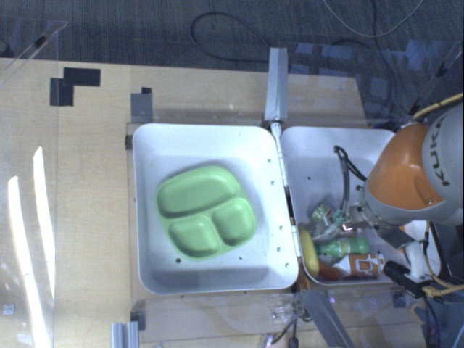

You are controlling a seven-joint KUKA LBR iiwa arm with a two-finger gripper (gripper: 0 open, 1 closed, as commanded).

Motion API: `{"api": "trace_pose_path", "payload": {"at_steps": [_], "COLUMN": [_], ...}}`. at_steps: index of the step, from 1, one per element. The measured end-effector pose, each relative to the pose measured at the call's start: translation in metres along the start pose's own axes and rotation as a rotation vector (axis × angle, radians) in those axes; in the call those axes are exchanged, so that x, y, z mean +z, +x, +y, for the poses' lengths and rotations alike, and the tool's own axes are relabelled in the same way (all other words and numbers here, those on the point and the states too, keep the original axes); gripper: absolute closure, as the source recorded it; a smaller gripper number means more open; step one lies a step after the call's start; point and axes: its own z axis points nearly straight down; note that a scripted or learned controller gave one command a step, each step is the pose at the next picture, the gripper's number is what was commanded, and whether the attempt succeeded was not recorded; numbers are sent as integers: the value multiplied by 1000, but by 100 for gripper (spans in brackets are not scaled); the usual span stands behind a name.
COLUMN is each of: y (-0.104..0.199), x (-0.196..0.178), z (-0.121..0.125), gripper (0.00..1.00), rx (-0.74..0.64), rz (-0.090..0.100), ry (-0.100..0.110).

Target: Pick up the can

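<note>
The can [361,265], brown and orange with a white label, lies on its side in the front left corner of the right bin [319,158]. A green bottle [341,249] lies just behind it, touching it. My gripper [346,225] hangs low over this pile, behind the green bottle and a little back from the can. The grey and orange wrist covers the bin's right half and hides part of the pile.
A yellow banana-like piece [309,252] lies along the right bin's left wall, a red item [330,272] sits at the front and a green-and-white crumpled packet [322,214] behind. The left bin [145,194] holds a green divided tray [206,211].
</note>
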Motion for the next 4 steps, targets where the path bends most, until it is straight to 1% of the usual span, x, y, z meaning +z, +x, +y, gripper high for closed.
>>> {"api": "trace_pose_path", "payload": {"at_steps": [1, 2, 3, 4], "y": [-9, -13, -13, -16], "x": [8, -6, -5, -18], "z": [19, 23, 22, 89], "gripper": [0, 100, 0, 0], "rx": [171, 171, 171, 131], "rz": [3, -7, -7, 5], "ry": [5, -10, -9, 13]}}
